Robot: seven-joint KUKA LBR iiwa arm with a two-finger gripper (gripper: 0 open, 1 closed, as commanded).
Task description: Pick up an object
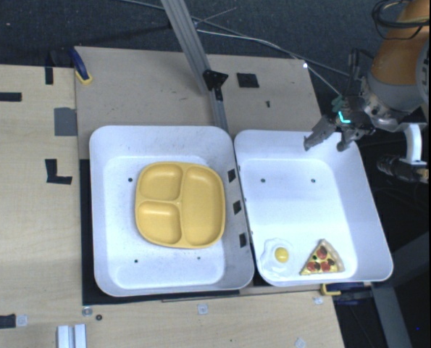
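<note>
A toy fried egg [277, 256] and a toy pizza slice [322, 259] lie side by side at the near edge of the right bin [302, 187]. A yellow three-part plate [180, 204] rests in the middle of the left bin [114, 194]. My gripper [327, 138] hangs over the far right corner of the right bin, well away from the toys. Its two dark fingers are spread apart, open, with nothing between them.
A slanted metal bar [193, 46] runs from the top down to the gap between the bins. Cables cross the dark floor behind. A blue and yellow clamp [80, 67] sits at the bench's far left corner.
</note>
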